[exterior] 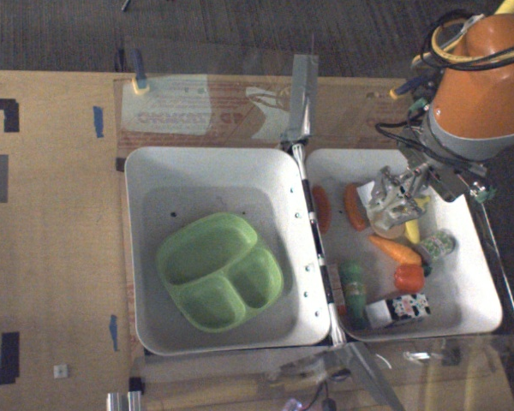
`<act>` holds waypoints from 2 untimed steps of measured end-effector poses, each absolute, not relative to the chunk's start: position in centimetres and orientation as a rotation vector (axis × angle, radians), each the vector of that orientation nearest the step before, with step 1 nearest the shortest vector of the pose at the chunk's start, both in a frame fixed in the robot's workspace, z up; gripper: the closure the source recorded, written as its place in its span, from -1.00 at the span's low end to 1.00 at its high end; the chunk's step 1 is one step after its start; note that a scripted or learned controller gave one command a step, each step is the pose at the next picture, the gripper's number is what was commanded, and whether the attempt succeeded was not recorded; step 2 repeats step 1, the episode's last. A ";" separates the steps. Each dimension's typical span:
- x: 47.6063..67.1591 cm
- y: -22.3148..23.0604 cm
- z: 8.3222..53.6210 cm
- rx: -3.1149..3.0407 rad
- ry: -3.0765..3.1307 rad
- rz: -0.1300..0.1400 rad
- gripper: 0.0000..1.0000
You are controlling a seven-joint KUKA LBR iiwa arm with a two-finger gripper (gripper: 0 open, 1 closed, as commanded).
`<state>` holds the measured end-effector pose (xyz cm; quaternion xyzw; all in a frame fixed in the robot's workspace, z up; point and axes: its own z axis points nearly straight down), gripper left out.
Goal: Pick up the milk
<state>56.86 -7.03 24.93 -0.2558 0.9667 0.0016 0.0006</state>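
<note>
Hovering over the upper part of the right bin (488, 302), the pincer (392, 197) sits among crowded toy food; whether it is released or clenched I cannot tell. The milk (400, 308), a cow-patterned carton, lies on its side near the bin's front edge, just beside the green bottle (354, 294) and below the red pepper (409, 277). Closing here would likely catch the carrot (394, 248) or another wrong item
</note>
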 end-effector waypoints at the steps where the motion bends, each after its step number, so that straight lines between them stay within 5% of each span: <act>1: 58.2 -4.1 24.3 -0.764 3.042 0.003 1.00; 2: 58.2 -4.1 24.3 -0.764 3.042 0.003 1.00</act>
